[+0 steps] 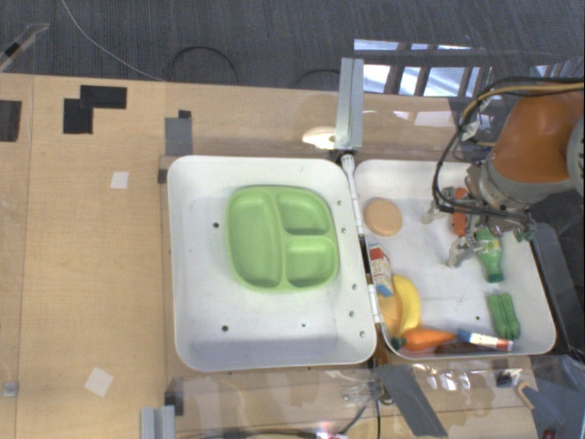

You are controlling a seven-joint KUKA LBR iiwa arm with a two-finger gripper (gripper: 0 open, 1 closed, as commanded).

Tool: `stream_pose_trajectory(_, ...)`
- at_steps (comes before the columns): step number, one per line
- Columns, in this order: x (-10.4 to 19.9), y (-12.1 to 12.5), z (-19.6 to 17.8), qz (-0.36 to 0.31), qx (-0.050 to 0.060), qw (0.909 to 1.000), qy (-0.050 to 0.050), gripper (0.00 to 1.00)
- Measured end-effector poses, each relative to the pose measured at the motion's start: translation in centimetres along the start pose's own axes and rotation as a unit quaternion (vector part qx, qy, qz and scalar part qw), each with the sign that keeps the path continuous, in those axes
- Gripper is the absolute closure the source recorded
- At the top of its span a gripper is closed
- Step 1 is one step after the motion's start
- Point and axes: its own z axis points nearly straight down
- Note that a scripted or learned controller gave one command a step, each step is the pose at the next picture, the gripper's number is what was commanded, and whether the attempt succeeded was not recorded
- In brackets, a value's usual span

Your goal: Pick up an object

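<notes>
My gripper (473,245) hangs low over the right side of the right bin (430,286), below the orange wrist band. Its fingers (455,254) look spread, so it is open, and I see nothing between them. A small green bottle (494,262) lies just right of and below the fingertips, partly under the gripper. A tan round disc (383,216) lies at the bin's upper left. A banana (408,302), an orange carrot (428,339) and a marker (483,340) lie along the bin's lower edge. A dark green object (504,315) rests near the right wall.
The left bin (196,273) holds a light green divided plate (280,237). A small bottle with a red label (378,268) lies against the divider between the bins. Cables loop from the arm above the right bin's far wall.
</notes>
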Motion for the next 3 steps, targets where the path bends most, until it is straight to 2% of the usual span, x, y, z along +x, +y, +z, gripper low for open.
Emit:
stream_pose_trajectory(1, -3.4, -0.4, -0.1, 0.014, 0.000, 0.9999, -0.002, 0.00)
stream_pose_trajectory(2, 3.8, -2.1, -0.1, -0.004, 0.002, 1.0000, 0.000, 0.00)
stream_pose_trajectory(3, 4.5, 3.0, -0.2, 0.031, 0.001, 0.9995, -0.002, 0.00)
